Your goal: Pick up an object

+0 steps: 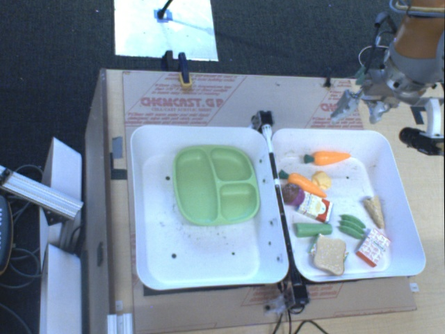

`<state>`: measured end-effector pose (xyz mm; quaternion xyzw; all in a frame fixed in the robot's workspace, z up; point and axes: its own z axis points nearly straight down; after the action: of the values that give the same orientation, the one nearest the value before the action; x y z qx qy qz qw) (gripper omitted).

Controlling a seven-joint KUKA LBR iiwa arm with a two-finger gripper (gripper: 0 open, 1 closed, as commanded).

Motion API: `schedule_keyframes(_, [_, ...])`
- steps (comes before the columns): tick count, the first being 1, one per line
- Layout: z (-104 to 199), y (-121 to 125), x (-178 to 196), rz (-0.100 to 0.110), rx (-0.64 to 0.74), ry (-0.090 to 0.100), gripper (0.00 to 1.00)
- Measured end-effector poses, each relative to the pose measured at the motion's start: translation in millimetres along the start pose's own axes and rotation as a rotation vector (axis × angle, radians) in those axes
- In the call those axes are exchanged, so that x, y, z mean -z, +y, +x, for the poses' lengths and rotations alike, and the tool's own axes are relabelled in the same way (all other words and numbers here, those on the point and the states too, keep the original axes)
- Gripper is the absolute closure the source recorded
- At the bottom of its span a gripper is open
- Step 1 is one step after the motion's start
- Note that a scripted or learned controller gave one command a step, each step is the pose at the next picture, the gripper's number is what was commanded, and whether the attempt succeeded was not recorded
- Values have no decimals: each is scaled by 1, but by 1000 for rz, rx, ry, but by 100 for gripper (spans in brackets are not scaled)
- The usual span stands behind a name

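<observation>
Hand (pixel 361 108) spread, holding nothing, above counter (pixel 208 103) beyond right bin (pixel 400 207) of toy food.

Bright, even overhead light; the white bins (pixel 208 273) glare slightly, shadows stay faint, and the whole picture looks soft, grainy.

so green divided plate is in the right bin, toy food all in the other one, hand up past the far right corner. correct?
Not quite. The camera view shows the green divided plate in the left bin, and the toy food in the right bin. The hand is above the far right corner, as you said.
</observation>
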<state>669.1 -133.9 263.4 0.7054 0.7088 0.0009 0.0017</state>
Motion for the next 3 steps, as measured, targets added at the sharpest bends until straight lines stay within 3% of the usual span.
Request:
schedule_keyframes(1, [-20, 0, -161, -2, -2, -1, 0])
schedule_keyframes(2, [-20, 3, -146, -8, 2, 0, 100])
schedule_keyframes(3, [-20, 3, -146, -8, 2, 0, 0])
